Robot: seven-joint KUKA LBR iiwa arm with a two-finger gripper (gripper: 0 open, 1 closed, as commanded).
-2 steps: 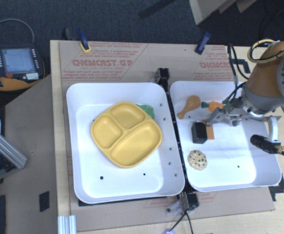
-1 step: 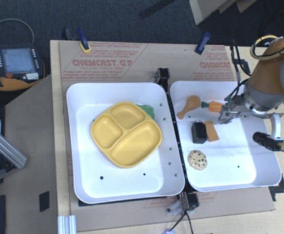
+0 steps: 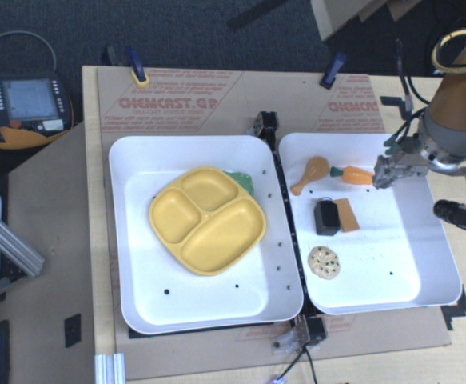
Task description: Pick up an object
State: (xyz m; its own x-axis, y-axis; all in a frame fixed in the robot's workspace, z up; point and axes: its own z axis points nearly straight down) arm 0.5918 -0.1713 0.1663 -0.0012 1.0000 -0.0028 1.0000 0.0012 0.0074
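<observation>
Progress: nothing lifted; toy carrot (image 3: 355,176) lies in the right bin (image 3: 424,286).
Gripper (image 3: 384,170): beside the carrot; finger state unclear.

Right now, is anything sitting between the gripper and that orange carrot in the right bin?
Nothing visible does. The gripper sits right at the carrot's orange end in the right bin, with no object between them. The tan drumstick lies on the carrot's far side, away from the gripper.
</observation>
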